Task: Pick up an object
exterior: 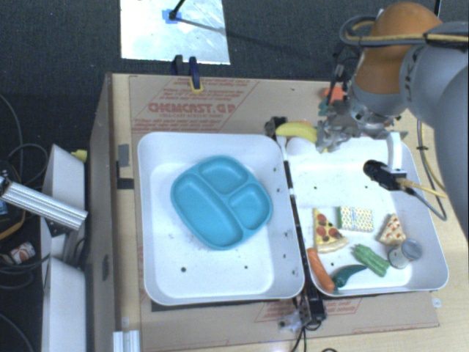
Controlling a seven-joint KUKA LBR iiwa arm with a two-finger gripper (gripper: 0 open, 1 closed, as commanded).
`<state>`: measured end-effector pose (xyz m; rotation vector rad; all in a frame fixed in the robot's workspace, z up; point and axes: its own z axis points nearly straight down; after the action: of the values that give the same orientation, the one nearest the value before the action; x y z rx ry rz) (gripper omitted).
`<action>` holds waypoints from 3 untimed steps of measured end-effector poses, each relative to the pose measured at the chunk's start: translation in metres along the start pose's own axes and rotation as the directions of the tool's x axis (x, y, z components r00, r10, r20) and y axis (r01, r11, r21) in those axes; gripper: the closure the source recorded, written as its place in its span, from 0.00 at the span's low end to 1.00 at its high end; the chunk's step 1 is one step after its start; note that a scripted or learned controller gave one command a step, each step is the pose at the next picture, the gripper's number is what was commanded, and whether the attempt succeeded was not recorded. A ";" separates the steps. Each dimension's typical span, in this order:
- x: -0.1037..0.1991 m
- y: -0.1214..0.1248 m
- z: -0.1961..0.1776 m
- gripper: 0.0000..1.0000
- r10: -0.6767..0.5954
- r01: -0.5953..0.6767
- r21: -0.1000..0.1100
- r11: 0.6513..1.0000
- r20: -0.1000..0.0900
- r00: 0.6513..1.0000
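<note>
My gripper hangs over the far left corner of the right bin, just to the right of a yellow banana that lies on that corner's rim. Nothing shows as held. Along the bin's near side lie a pizza slice, a patterned square cracker, a second triangular slice, an orange carrot, a green pickle, a teal pepper and a small grey round piece. The grey arm with its orange band comes in from the upper right.
The left bin holds a blue divided plate. A black part with a cable sticks out over the right bin below the wrist. A shiny sheet lies on the floor behind the bench, and a clamp sits at the far edge.
</note>
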<state>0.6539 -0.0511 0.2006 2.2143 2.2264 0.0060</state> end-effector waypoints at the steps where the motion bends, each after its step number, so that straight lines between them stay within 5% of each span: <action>1: 0.013 -0.021 -0.004 1.00 0.000 -0.001 0.002 1.000 0.001 1.000; 2: -0.014 -0.006 -0.013 1.00 0.005 -0.005 0.001 1.000 0.003 1.000; 3: -0.013 -0.006 -0.012 0.00 0.004 -0.004 0.001 1.000 0.002 1.000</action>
<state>0.6476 -0.0647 0.2130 2.2179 2.2215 0.0025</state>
